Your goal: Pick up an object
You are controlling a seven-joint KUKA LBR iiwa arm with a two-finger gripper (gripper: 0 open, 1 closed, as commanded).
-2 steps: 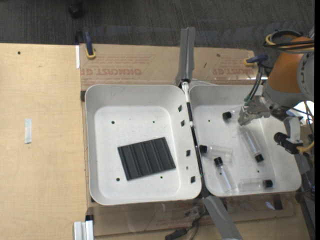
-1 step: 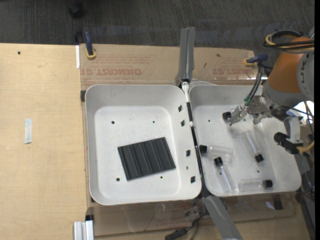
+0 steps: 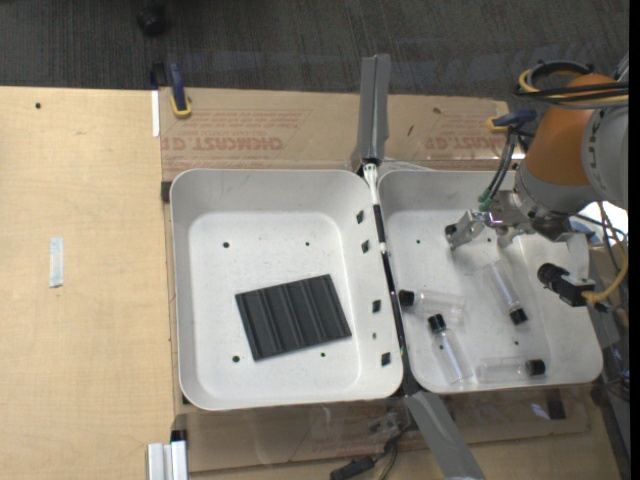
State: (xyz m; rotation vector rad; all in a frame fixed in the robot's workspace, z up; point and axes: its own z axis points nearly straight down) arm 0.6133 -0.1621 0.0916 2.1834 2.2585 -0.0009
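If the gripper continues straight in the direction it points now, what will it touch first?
The gripper points down and toward the left, over the right bin. Straight on, it would probably meet the bin's bare white floor before anything else. The nearest clear tube lies closer to the front, likely off that line, though depth is unclear.

Grey arm with orange band [image 3: 580, 153]: cut off at right edge. Clear plastic tubes with black caps [image 3: 505, 293]: bodies barely discernible against white bin [image 3: 560, 368].

Bench [image 3: 80, 168] with two bins

The left bin [image 3: 200, 193] and right bin [image 3: 570, 368] stand touching on cardboard [image 3: 260, 133]; a small pale strip [image 3: 56, 263], maybe tape, lies left.
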